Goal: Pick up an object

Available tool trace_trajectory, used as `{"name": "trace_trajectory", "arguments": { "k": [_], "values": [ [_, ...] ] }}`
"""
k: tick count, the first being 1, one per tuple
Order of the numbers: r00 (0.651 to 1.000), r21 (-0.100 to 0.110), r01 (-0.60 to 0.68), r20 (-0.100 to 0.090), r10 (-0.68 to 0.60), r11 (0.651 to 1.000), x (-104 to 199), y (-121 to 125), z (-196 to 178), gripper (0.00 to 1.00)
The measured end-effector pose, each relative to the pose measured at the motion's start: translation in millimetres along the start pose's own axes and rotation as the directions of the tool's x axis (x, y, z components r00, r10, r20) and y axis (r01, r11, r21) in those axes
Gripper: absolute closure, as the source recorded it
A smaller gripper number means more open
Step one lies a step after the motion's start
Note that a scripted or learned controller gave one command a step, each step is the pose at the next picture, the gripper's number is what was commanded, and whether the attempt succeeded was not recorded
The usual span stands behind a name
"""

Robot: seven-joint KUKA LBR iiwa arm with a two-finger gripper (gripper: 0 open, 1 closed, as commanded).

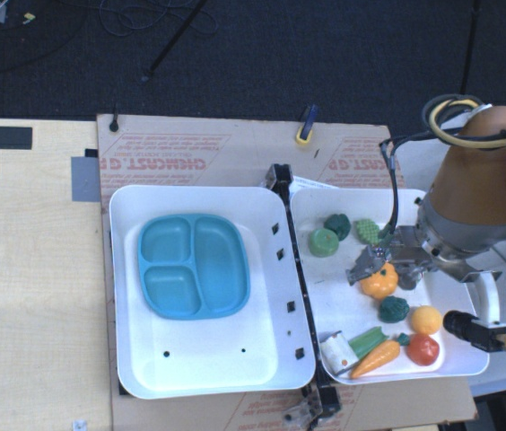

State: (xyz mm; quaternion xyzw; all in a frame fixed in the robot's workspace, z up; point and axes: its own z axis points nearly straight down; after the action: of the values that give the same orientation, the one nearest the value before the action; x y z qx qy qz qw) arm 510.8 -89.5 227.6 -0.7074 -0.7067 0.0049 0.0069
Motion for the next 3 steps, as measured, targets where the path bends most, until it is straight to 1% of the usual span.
{"name": "trace_trajectory", "arguments": {
  "k": [1, 2, 3],
  "values": [
    [1.0, -0.012, 0.002, 0.001, -0.002, 1.0, -0.3, 2.2, -6.1, 0.0],
    [1.0, -0.008, 0.002, 0.001, -0.002, 1.0, 5.1, 5.3, 38.9, 0.0],
    [1.0, -0.007, 0.001, 0.001, -0.001, 1.0, 9.8, 11.7, 99.9, 0.0]
  ]
}}
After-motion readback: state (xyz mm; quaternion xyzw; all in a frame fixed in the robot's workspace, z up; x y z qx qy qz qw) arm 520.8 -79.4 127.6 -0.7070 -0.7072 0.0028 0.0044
